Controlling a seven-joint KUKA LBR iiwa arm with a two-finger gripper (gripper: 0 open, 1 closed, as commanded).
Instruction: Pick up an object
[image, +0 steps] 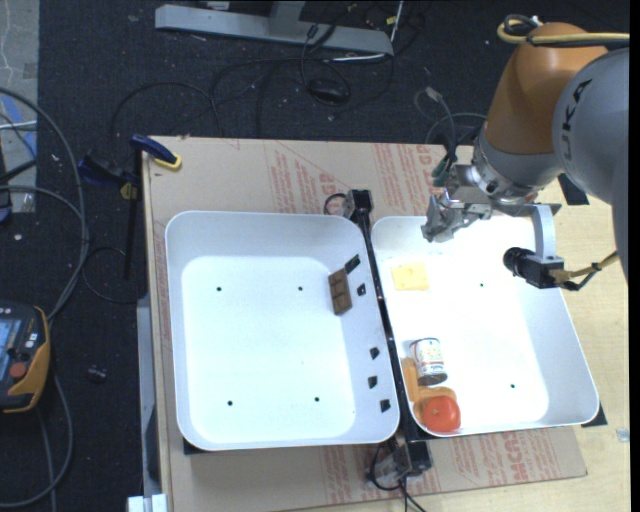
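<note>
My gripper (438, 228) hangs over the far left part of the right bin (560, 330), under the grey and orange arm (545, 90). A flat yellow square (410, 277) lies just below and to the left of it, apart from it. A small can (430, 361) stands near the bin's left wall. A red tomato (438, 412) rests in the near left corner, with an orange piece (410, 378) beside the can. A brown block (341, 291) leans against the right wall of the left bin (200, 250).
A black divider rail (378, 300) runs between the two bins. A black bracket on the arm (530, 265) juts out over the right bin. Cables and a yellow clamp (160, 152) lie beyond the bench's far edge.
</note>
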